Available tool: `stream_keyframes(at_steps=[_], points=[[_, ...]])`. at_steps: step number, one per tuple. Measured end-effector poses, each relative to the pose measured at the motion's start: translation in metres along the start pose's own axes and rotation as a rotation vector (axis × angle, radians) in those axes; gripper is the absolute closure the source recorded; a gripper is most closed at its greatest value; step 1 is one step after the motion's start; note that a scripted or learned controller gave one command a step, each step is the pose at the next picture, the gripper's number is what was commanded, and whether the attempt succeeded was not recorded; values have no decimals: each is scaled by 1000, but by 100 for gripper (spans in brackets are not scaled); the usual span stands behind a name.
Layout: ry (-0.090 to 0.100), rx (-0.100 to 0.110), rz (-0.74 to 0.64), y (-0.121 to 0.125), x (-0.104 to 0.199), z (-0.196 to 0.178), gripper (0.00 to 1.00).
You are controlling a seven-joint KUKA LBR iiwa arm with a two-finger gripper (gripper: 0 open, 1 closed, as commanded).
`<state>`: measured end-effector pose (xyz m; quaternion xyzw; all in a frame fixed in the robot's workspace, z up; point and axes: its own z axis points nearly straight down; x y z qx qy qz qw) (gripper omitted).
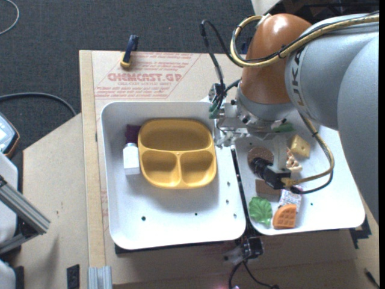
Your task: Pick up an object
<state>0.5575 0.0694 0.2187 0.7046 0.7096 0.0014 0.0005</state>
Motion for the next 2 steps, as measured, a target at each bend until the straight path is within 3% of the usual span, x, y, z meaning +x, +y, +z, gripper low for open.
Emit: stream_keyframes(at_steps=[2], points=[[-2,0,5,3,8,-16,100]])
